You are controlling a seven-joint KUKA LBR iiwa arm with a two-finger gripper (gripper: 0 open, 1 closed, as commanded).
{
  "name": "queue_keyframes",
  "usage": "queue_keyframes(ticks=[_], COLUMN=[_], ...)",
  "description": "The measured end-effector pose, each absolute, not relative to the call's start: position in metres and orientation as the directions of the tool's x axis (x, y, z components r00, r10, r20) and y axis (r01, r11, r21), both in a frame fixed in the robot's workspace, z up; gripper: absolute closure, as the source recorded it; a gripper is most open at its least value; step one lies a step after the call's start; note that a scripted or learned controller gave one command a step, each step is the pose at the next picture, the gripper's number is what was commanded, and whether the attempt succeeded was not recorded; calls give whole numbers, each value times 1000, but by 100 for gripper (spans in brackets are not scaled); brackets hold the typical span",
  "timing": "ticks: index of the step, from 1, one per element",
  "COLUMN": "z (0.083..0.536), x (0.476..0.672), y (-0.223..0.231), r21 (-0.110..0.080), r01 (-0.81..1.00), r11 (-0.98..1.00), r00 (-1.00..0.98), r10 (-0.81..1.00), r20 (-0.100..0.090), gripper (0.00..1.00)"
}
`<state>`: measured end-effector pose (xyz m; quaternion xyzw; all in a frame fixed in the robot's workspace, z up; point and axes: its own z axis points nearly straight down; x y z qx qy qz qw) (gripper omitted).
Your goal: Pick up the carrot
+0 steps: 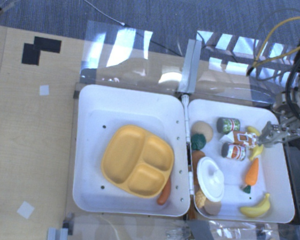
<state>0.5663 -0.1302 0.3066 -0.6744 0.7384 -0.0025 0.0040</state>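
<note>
The carrot [251, 173] is orange with a small green end and lies nearly upright in the right half of the right bin [285, 210]. My gripper [273, 134] hangs over the bin's upper right part, above a small yellow banana [255, 151], about a hand's width up the view from the carrot. Nothing shows in the gripper. The carrot lies free, apart from the gripper.
Two cans [228, 124] [234, 151] lie left of the gripper. A large banana [254, 207] sits below the carrot and a white lid [210, 177] to its left. The left bin [83, 190] holds a yellow divided plate [137, 161] and a reddish sausage [164, 192].
</note>
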Motion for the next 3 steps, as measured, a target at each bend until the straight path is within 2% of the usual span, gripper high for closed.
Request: queue_keyframes(ticks=[1, 2, 3], z=[121, 138, 196], x=[512, 505, 500], y=[-136, -87, -160], r21=[3, -4, -7], r01=[-974, -973, -967], r11=[-225, -229, -253], r00=[225, 229, 253], r10=[-974, -973, -967], r20=[-5, -2, 5], gripper=[100, 100, 100])
